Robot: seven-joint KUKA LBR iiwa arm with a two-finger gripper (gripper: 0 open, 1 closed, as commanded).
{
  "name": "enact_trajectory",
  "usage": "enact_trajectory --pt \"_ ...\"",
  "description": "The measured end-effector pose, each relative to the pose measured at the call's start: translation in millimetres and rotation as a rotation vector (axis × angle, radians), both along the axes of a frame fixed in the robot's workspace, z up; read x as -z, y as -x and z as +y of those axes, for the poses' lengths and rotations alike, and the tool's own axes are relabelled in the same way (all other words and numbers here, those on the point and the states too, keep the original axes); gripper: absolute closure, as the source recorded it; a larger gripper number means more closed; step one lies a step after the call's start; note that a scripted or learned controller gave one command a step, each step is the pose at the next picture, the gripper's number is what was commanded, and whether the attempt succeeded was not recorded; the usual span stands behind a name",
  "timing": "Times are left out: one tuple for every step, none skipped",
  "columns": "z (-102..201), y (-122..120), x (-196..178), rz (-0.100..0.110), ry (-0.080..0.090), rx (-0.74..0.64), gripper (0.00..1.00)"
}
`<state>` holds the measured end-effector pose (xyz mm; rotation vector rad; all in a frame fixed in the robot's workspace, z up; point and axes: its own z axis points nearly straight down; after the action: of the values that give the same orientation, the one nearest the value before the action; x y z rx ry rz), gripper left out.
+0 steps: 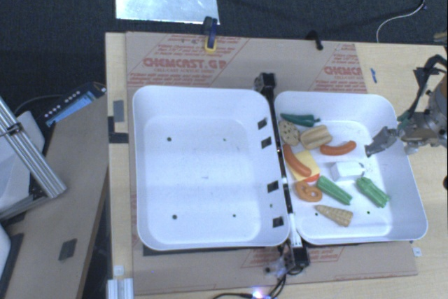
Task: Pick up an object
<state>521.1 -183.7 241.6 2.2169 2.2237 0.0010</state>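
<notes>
Your pincer (381, 140) hangs over the right bin (409, 220); I cannot tell how it is set. The sausage (338, 148) lies near it. Judged light, stiff and smooth; grip across its middle.

Two bins side by side on the bench (231, 52): left bin (203, 164), right bin (392, 171). Toy foods (318, 164) cluster in the right bin's left half; the gripper (381, 141) hangs over its right side.
</notes>
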Motion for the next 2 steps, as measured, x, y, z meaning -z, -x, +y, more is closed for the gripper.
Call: enact_trajectory --pt "92 23 77 0.004 -0.004 -0.005 0.0" --pt "73 -22 136 -0.024 0.006 0.0 0.0"
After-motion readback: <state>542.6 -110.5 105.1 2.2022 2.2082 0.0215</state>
